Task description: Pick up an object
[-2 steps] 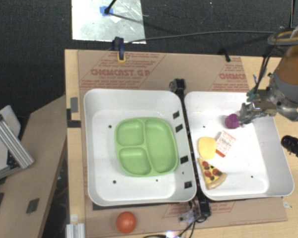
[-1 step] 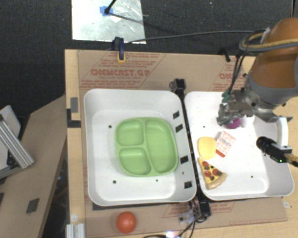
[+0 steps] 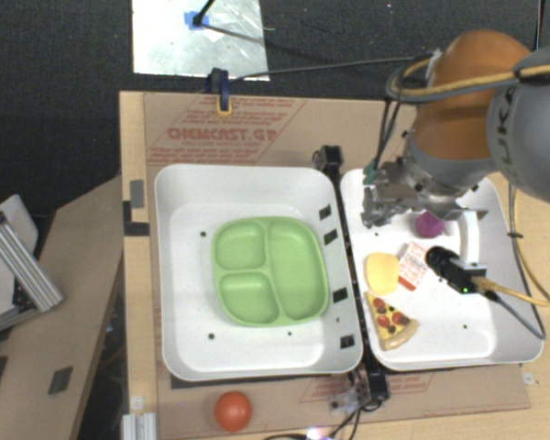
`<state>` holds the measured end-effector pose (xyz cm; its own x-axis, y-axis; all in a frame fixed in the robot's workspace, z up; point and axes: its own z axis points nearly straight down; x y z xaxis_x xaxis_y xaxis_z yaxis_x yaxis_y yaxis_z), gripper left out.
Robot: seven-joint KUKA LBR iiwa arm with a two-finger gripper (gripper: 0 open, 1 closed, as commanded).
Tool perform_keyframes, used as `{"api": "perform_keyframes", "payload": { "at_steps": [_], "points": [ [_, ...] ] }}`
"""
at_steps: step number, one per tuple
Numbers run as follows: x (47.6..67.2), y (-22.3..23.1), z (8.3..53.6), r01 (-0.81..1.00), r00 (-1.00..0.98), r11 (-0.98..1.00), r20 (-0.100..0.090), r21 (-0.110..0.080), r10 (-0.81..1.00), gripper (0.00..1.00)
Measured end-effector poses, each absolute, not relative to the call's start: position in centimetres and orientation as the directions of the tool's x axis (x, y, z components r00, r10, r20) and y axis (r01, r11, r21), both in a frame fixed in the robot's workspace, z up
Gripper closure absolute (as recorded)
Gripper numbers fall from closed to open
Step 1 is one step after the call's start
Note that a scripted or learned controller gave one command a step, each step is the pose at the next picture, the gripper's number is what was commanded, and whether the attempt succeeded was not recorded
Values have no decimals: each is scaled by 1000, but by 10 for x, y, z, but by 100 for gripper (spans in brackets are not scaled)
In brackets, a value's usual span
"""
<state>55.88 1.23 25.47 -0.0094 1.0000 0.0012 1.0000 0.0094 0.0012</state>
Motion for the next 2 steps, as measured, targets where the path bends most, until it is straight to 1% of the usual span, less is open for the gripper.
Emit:
{"api": "perform_keyframes", "payload": {
  "at_steps": [1, 2],
  "points": [
    [564, 60, 231, 1000, -8, 8, 1, 0, 1000, 100],
    [565, 107, 217, 1000, -9, 9, 2, 0, 1000, 100]
  ]
}}
